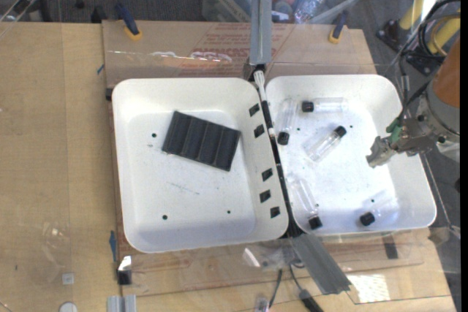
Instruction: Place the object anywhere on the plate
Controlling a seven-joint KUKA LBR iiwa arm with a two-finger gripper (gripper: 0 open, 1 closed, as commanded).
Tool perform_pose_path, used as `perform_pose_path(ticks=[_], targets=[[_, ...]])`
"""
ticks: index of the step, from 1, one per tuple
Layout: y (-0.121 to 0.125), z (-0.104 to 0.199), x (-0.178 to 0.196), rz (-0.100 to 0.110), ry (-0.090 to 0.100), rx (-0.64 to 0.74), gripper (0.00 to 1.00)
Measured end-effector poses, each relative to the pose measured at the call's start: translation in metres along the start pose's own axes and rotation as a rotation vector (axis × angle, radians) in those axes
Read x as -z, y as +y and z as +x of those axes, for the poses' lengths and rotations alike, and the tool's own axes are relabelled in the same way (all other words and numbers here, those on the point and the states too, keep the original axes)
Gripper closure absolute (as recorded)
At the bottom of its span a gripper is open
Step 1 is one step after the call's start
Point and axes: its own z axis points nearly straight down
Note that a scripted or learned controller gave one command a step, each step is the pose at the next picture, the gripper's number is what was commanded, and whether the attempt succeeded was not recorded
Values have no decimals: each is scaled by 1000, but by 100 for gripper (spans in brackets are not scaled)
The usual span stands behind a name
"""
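Vials scattered in right bin (409, 179): black-capped vial (304, 202) nearest, another vial (326, 142) mid-bin, third vial (319, 106) at far wall. Plate (201, 140), dark and ridged, lies in left bin (131, 223), well apart from vials. Best move: drop straight over mid-bin vial, close across its body. Pincer (380, 151) hovers at right bin's right side, nothing visibly held; open or closed, cannot tell.

The wooden bench (51, 157) bears two white bins side by side, left bin (131, 179) and right bin (409, 193)
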Motion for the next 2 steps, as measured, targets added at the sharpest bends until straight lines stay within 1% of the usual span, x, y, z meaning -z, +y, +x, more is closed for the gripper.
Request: perform_pose_path(ticks=[1, 2], targets=[[0, 0, 0, 0, 0, 0, 0], [1, 0, 10, -1, -1, -1, 100]])
